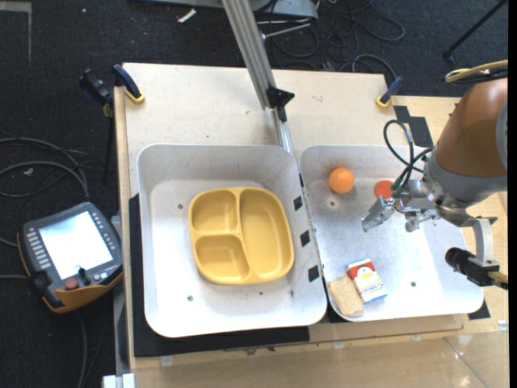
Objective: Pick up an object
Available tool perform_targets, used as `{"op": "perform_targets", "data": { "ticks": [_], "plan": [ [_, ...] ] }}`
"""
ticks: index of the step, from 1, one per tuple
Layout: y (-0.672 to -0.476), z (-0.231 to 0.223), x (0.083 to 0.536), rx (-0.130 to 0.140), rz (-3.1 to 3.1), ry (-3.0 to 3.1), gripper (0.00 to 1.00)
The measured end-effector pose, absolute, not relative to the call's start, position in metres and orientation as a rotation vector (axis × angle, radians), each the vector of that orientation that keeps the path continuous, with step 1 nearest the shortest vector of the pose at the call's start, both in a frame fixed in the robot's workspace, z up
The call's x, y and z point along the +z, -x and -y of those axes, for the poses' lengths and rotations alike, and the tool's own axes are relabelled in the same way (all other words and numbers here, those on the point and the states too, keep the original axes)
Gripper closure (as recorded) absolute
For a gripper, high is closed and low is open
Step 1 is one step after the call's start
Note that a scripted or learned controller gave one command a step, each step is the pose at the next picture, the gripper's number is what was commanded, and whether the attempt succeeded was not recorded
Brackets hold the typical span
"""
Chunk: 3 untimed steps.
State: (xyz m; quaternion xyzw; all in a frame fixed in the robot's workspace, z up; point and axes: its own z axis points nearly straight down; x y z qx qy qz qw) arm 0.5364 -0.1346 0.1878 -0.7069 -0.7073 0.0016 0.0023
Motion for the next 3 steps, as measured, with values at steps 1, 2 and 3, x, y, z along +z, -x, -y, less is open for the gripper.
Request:
{"op": "perform_targets", "data": {
  "ticks": [1,2,3],
  "plan": [
    [-0.536,0.127,0.142,0.005,2.219,2.218,0.0],
    [-0.537,0.128,0.155,0.0,2.222,2.221,1.0],
    [-0.534,0.125,0.198,-0.004,2.226,2.222,1.0]
  ]
}}
